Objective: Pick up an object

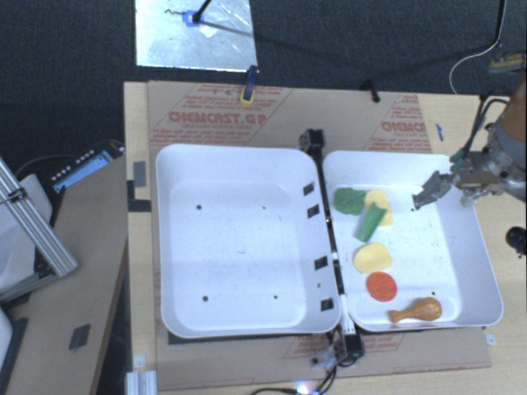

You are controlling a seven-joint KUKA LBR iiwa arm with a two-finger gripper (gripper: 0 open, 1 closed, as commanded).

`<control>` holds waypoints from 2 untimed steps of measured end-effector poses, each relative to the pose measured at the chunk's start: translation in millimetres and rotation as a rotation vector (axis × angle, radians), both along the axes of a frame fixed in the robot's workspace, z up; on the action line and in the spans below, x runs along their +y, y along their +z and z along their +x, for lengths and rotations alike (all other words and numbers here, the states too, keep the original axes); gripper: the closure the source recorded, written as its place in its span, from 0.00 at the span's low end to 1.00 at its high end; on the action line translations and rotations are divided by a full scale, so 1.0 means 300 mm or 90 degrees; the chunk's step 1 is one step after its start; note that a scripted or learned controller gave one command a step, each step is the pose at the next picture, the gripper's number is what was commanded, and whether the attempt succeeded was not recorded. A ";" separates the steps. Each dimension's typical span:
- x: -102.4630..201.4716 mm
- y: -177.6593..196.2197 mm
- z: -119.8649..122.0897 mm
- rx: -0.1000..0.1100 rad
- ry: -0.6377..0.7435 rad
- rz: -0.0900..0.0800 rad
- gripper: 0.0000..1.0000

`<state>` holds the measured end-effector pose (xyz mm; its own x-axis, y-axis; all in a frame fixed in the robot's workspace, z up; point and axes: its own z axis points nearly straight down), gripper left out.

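The claw point(430, 191) hangs over the upper right part of the right bin point(473, 257), reaching in from the right, with nothing between its fingers; whether they are spread or closed I cannot tell from this slant. All the objects sit in that right bin, toward its left side, well apart from the claw. A green leafy piece point(349, 200) lies nearest the divider, touching a pale yellow piece point(379, 202), and a green stick point(370, 221) lies tilted across the yellow one's lower edge. Below them rest a yellow round piece point(372, 257), then a red disc point(381, 286) (just beside it), and a tan drumstick-shaped piece point(417, 309) near the front wall. The left bin point(239, 237) sits beside it on the counter point(90, 220).
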<state>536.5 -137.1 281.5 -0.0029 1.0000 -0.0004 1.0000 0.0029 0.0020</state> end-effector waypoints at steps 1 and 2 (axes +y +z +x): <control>0.165 -0.059 -0.029 0.001 0.004 0.001 0.00; 0.552 -0.073 0.013 0.000 0.009 0.003 0.00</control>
